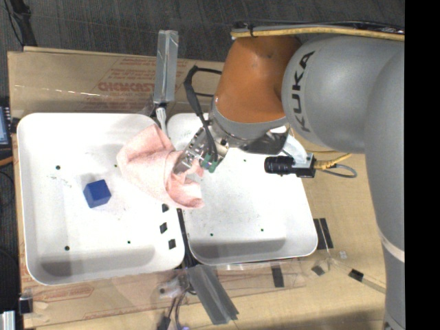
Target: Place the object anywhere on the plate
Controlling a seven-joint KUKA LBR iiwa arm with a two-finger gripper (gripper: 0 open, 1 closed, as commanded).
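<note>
The grey arm (344, 95), with its orange band, reaches in from the right and covers much of the right bin's far side. Below it the worktop (62, 67) carries 2 white bins: the left bin (41, 205) and the right bin (261, 212). No plate can be made out in either bin, so the goal spot is unclear; it may be hidden under the arm or the cloth.

A pink cloth (155, 163) lies draped over the shared rims, mostly in the left bin with 1 corner hanging into the right bin. The jaws (196, 153) sit at the cloth's right edge, touching it or just above it; whether they are parted or closed on the fabric cannot be told.

A small blue cube (97, 192) rests on the left bin's floor, well apart from the jaws.

Judged from this, the task is at an early stage: nothing is visibly lifted, and the carry and placing remain.
</note>
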